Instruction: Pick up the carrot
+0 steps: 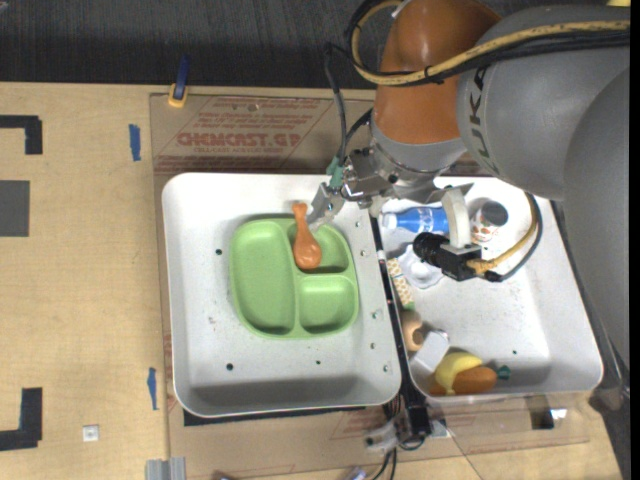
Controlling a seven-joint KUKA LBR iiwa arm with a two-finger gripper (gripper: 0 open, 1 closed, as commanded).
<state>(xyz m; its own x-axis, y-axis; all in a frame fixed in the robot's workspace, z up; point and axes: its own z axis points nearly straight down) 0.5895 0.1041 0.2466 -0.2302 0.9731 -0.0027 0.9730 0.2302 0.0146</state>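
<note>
A robot lab: a grey and orange industrial arm (470, 78) enters from three o'clock over two white bins (190, 298) on a taped cardboard-covered bench (80, 268), cables trailing.

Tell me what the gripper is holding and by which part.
The gripper appears to pinch the carrot by its narrow upper end, above the green divided plate.

Fixed overhead cam, slanted down on both bins (190, 298), arm (560, 98) entering right.
</note>
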